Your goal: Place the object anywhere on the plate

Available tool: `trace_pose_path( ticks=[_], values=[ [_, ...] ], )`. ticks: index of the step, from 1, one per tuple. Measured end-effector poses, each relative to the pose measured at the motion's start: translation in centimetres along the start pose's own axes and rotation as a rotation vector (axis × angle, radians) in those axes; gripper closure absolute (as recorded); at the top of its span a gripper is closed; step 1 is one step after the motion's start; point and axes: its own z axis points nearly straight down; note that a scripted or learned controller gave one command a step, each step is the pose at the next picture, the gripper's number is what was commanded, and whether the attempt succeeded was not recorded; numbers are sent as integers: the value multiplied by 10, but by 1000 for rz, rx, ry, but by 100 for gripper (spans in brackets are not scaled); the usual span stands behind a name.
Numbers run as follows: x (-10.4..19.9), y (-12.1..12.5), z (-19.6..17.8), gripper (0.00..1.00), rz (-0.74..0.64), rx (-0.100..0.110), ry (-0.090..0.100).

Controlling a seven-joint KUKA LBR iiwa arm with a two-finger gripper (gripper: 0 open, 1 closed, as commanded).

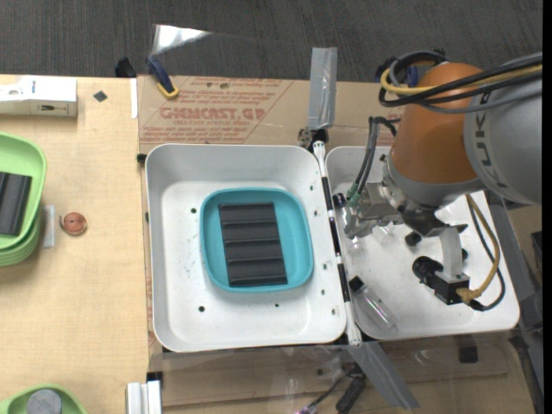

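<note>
Ribbed black block (pixel 253 244) is lying well apart from claw (pixel 358 218); claw is hanging over right bin (pixel 492 309), near its left wall; can't tell if it's open or closed, wrist is blocking the view; grey/orange arm (pixel 431 136) is reaching in from the right; small clear item (pixel 373 304) is lying near bin's front-left corner; block is resting flat, centred on teal plate (pixel 211 231), which is sitting mid left bin (pixel 172 300); cardboard (pixel 224 106) is lying behind the bins.

A dark ridged block (pixel 253 244) lies flat on the teal plate (pixel 297 231).
</note>
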Motion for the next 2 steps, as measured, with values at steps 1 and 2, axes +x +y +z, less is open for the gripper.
trace_pose_path(
  ticks=[1,2],
  values=[
    [58,-1,18,100,-186,1,0],
    [57,-1,18,0,-186,1,0]
  ],
)
